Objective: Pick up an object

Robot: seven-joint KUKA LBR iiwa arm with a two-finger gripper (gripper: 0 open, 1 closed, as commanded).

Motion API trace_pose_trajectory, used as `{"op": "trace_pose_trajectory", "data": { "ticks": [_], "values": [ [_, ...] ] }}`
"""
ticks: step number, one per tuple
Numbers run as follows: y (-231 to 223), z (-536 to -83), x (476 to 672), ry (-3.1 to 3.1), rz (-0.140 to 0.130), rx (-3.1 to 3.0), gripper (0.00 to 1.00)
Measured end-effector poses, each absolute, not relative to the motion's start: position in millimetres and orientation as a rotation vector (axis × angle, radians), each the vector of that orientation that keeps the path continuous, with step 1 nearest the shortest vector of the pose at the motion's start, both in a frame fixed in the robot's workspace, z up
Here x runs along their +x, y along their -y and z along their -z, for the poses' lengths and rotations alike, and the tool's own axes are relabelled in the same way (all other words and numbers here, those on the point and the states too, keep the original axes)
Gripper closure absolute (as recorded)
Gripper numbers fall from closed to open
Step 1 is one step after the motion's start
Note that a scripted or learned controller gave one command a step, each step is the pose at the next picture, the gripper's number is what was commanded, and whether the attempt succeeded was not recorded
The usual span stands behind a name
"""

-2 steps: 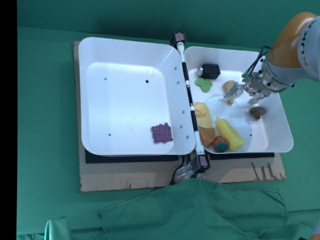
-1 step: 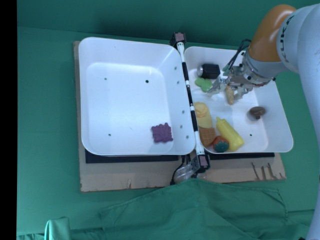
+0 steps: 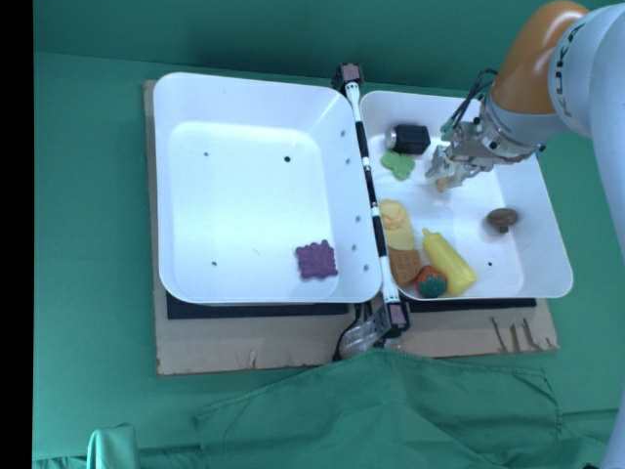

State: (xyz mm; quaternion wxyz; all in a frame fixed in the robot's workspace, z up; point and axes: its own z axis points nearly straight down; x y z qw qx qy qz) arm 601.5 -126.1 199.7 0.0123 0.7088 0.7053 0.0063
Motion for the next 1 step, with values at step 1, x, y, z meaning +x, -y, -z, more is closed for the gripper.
{"op": "trace_pose_trajectory", "data": {
  "ticks": [1],
  "values": [
    [154.0, -181.4, 676.6, -2.231, 0.029, 2.237, 1.0]
  ]
}}
